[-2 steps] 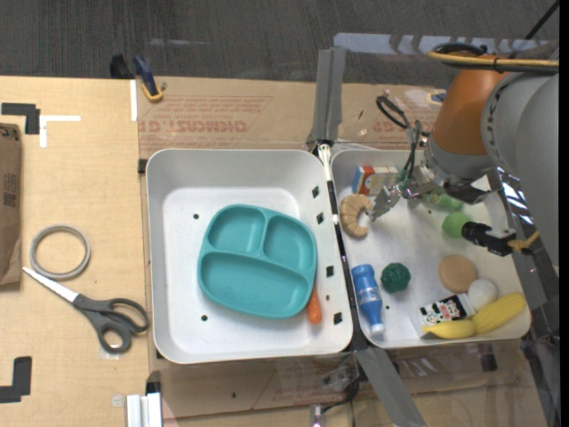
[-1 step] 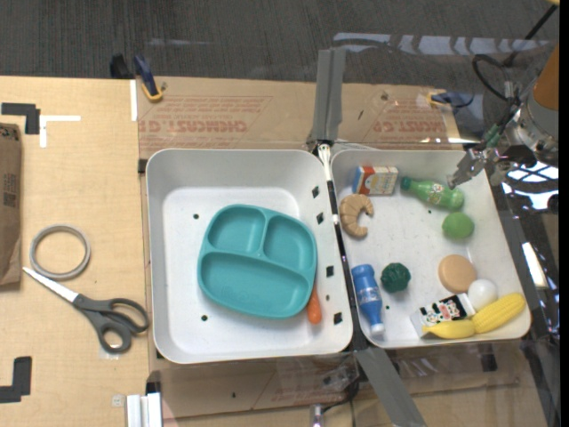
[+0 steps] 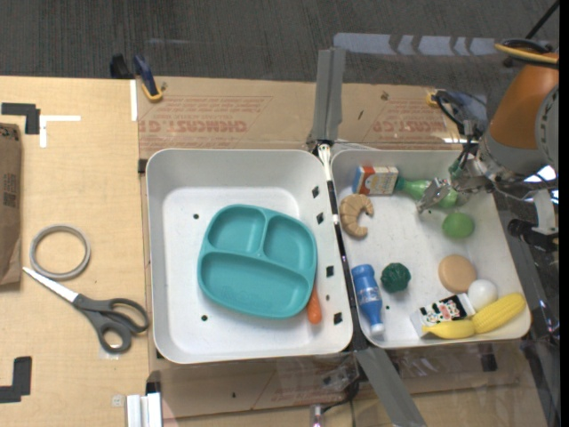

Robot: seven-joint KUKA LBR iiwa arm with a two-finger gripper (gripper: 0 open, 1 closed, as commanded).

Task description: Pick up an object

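pincer (image 3: 437, 197) is low over the back of the right bin (image 3: 520, 265), on top of a green bottle (image 3: 418, 186) lying there; can't tell whether it's apart or together. nothing visibly between the fingers. just beside it: green ball (image 3: 459, 226) in front, small carton (image 3: 377, 181) and croissant (image 3: 356, 214) to the left. teal divided plate (image 3: 258, 261) sits in the left bin (image 3: 169, 238), orange carrot (image 3: 314, 309) at its near-right edge. scissors (image 3: 98, 308) and tape roll (image 3: 60, 251) on the surface, far left.
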